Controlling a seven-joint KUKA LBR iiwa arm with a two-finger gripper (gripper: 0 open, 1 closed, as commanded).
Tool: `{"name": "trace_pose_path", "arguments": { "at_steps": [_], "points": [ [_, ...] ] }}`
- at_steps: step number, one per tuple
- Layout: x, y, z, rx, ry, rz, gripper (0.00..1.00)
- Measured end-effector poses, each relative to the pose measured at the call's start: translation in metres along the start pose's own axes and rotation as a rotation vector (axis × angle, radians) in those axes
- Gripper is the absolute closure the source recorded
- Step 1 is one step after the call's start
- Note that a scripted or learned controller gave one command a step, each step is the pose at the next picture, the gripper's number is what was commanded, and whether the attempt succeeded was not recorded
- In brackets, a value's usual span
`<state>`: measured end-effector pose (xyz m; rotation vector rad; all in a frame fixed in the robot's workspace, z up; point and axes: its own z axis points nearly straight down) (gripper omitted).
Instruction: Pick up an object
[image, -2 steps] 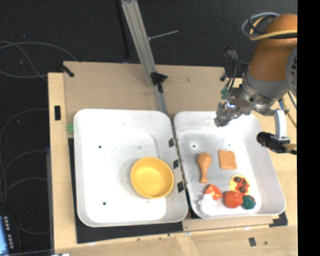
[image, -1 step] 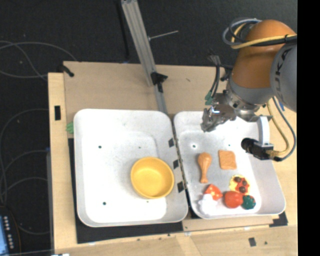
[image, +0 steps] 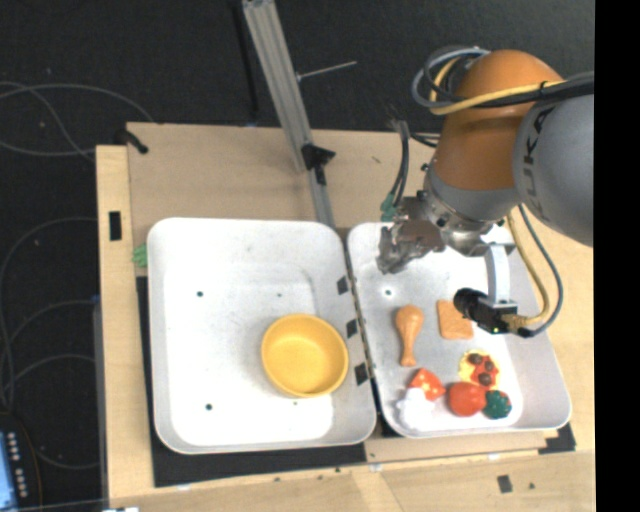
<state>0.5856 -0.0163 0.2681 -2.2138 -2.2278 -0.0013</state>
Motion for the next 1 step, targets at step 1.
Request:
{"name": "trace_pose_path", "arguments": {
  "at_steps": [1],
  "points": [
    [0.051, -0.0246, 0.014, 0.001, -0.001, 0.0, 1.0]
  ]
}}
